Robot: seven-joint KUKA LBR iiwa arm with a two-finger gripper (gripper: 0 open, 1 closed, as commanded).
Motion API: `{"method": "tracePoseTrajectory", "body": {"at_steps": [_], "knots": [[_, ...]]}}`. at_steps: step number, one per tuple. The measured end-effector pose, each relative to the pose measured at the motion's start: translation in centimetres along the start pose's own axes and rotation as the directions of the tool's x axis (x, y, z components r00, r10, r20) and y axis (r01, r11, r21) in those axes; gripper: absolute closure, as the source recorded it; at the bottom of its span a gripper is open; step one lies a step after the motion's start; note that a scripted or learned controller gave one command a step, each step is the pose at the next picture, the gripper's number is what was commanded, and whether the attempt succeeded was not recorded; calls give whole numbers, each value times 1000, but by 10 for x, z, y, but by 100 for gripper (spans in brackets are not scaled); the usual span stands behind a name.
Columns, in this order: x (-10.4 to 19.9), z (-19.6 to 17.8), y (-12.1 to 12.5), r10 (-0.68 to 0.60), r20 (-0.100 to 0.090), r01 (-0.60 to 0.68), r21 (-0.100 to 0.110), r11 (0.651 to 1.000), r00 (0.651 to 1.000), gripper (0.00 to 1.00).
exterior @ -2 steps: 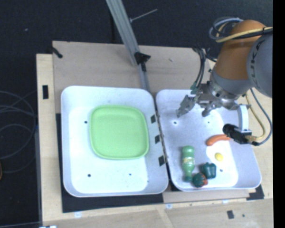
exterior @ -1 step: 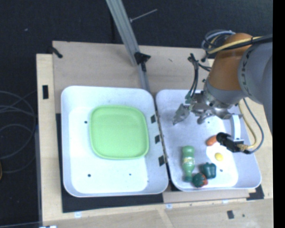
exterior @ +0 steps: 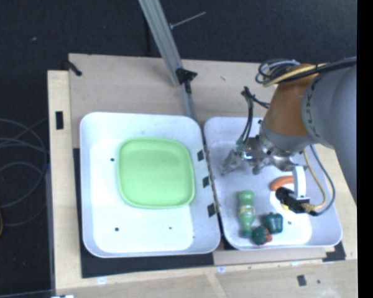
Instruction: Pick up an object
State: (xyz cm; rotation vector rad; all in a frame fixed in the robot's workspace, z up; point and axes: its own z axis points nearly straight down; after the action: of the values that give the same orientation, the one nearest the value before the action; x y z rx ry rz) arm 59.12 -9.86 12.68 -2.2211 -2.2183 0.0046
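**Arm's over the right bin, nothing grabbed yet as far as I can see**

So the gripper (exterior: 241, 161) sits low over the upper-left part of the right bin (exterior: 323, 238), right of frame centre. The metal fingers look splayed apart, and I see nothing between them, just bare white bin floor underneath. I'd call it open and empty-handed.

The pickable stuff is all lower in that same bin: a green bottle-ish object (exterior: 245, 211) standing just below the gripper, a dark green round piece (exterior: 260, 234) touching its lower end, a darker teal block (exterior: 273, 222) just beside that, and an orange piece (exterior: 282, 182) peeking out near the wrist on the right. The black and yellow bit next to it may be cabling, can't tell.

If I were driving this, I'd go for the green bottle: it's the nearest and has open floor on its left side. Line the fingers across its narrow width, come straight down, and stay clear of the cluster at its bottom end so nothing gets nudged.

Surroundings: the left bin (exterior: 96, 135) holds a light green square plate (exterior: 155, 171). Both bins sit on a tan bench (exterior: 130, 73), a grey pole (exterior: 165, 36) slants in from the top, and the floor around is dark with some cables at the far left.
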Motion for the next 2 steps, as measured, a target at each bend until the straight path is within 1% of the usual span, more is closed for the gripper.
{"method": "tracePoseTrajectory", "body": {"at_steps": [1, 2], "knots": [[-1, 27, 0, 0, 0, 0, -2, 1000, 1000, 0], [-1, 16, 0, 1, -1, -1, -5, 1000, 1000, 100]]}}
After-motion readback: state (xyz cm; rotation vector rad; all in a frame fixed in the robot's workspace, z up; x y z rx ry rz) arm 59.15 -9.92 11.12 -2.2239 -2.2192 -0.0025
